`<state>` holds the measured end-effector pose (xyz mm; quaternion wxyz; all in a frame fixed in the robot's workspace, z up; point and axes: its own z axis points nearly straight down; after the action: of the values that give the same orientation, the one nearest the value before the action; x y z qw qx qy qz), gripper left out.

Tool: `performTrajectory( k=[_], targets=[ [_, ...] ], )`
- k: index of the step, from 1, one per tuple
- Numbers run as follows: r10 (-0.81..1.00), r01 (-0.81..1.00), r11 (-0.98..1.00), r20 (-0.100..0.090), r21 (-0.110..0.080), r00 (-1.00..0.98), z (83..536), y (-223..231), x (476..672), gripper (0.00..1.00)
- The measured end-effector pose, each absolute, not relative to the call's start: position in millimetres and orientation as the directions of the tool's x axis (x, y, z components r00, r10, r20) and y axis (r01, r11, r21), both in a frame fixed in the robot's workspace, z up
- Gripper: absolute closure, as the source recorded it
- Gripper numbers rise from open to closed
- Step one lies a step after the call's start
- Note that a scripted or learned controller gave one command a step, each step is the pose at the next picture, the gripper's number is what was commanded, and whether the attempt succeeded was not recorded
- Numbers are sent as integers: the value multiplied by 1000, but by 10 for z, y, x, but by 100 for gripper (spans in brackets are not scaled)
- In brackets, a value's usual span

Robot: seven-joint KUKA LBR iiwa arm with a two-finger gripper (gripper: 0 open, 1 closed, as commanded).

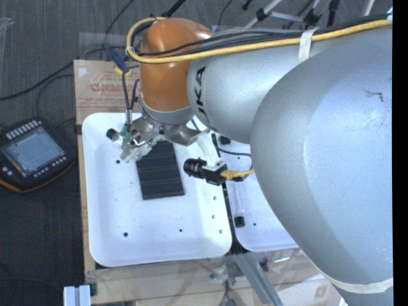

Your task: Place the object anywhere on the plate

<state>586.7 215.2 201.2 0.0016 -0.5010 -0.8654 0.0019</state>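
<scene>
Plate (160, 169), dark and ribbed, lies flat in the left bin (108, 234); pincer (132, 146) hovers at its ten o'clock corner, grip state unclear.

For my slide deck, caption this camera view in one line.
Grey KUKA arm's end effector poised at the upper end of a flat black ribbed rectangular plate in the left shallow white bin.

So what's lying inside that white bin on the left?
A dark ribbed rectangular slab lies flat in the left bin. The arm's gripper hangs at the slab's upper end. The big grey arm covers most of the neighbouring right bin.
</scene>
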Motion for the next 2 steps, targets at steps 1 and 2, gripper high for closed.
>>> performTrajectory(
  k=[1,2],
  targets=[
    [412,412,911,0,-1,-911,2246,2152,6389,100],
    [117,117,993,3,0,-993,2178,2337,5786,100]
  ],
)
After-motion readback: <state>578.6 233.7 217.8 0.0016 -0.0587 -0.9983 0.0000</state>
